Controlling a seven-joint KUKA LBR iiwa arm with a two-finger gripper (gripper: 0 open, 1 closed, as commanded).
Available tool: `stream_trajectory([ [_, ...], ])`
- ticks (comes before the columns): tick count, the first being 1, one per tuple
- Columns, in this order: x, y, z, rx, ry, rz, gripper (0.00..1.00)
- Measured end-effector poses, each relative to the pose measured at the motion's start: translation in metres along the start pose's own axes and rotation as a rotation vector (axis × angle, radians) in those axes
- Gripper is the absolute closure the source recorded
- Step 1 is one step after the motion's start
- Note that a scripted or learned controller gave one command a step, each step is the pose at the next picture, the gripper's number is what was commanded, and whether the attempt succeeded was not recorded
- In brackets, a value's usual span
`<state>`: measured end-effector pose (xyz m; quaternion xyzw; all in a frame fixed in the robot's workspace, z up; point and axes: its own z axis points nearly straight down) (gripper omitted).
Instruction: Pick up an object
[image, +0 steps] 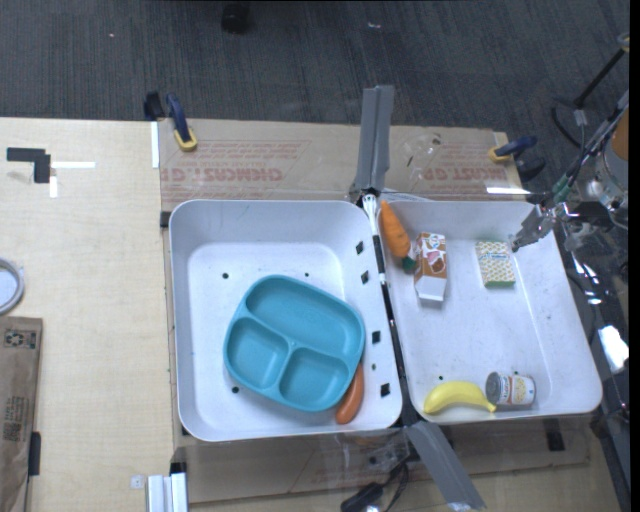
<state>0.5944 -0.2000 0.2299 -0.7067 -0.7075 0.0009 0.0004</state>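
- Banana (458, 399) and can (511, 389) lie at right bin's (560, 330) near edge, touching or nearly; any works as the pick target.
- Tray (293, 343) fills left bin (200, 300); too wide, skip it.
- Carton (431, 267), sponge (495, 265) sit apart: easier grabs.
- Gripper (545, 222) at far right rim; can't tell whether spread or pinching.
- Descend straight over sponge.

Metallic wrist (585, 205) with looping green, black cables
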Motion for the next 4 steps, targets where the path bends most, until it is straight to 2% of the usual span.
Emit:
stream_trajectory([
  [1, -0.013, 0.043, 0.138, -0.005, 0.01, -0.126, 0.0],
  [2, 0.017, 0.054, 0.137, -0.004, -0.001, -0.105, 0.0],
  [3, 0.017, 0.054, 0.128, -0.004, -0.002, -0.107, 1.0],
  [4, 0.044, 0.065, 0.007, -0.003, -0.002, -0.267, 1.0],
])
